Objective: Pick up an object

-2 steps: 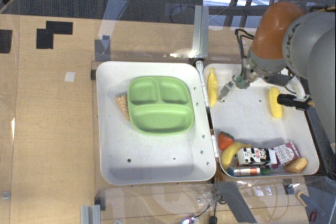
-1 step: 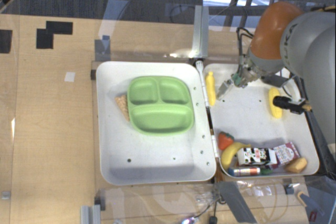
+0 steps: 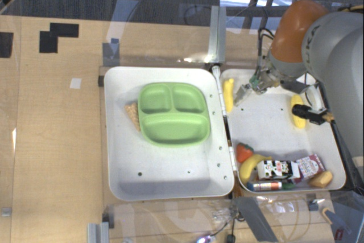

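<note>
Camera view from above the pale wood-toned surface (image 3: 51, 139) shows two shallow white plastic bins side by side, their rims meeting along a central seam. A grey KUKA arm (image 3: 335, 48), smooth and rounded with a glossy orange band (image 3: 296, 28), reaches over the far edge of the right bin (image 3: 273, 122). Its small metallic claw (image 3: 250, 88) hangs low near that bin's far left corner, just beside a slim yellow banana-shaped toy (image 3: 228, 94) lying along the left wall; whether the claw is spread or closed cannot be made out, and nothing is seen between its tips. A second yellow curved piece (image 3: 297, 111) sits near the right bin's right edge, by a dark part of the arm. Along the near edge of that bin lies a cluster of toy groceries: a red-orange rounded piece (image 3: 244, 152), a yellow banana (image 3: 250, 165), a printed white carton (image 3: 278, 168), a reddish-white box (image 3: 311, 165), a red-and-green marker-like stick (image 3: 272, 185) and a tan rounded lump (image 3: 322, 178). The left bin (image 3: 165, 179) carries a matte green three-compartment plate (image 3: 172, 113) toward its far side, with a tan grainy slab (image 3: 132, 115) tucked under the plate's left edge.
</note>
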Controlling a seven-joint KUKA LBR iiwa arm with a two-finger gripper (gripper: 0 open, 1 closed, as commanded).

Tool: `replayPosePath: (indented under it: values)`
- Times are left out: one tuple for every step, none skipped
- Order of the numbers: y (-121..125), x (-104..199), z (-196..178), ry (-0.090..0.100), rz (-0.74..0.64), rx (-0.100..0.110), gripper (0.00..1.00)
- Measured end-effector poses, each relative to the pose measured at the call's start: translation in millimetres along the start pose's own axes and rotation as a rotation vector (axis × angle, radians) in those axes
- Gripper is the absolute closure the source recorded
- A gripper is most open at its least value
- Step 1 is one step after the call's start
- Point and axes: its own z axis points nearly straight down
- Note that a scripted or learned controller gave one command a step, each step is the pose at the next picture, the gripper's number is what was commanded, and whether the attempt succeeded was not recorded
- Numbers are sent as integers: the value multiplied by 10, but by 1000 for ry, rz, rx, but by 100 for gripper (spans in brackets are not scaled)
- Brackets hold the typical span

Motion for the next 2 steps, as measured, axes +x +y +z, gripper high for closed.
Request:
replayPosePath:
  values:
    - [8,5,1,-1,49,-3,0]
    - [58,1,-148,-9,45,-20,100]
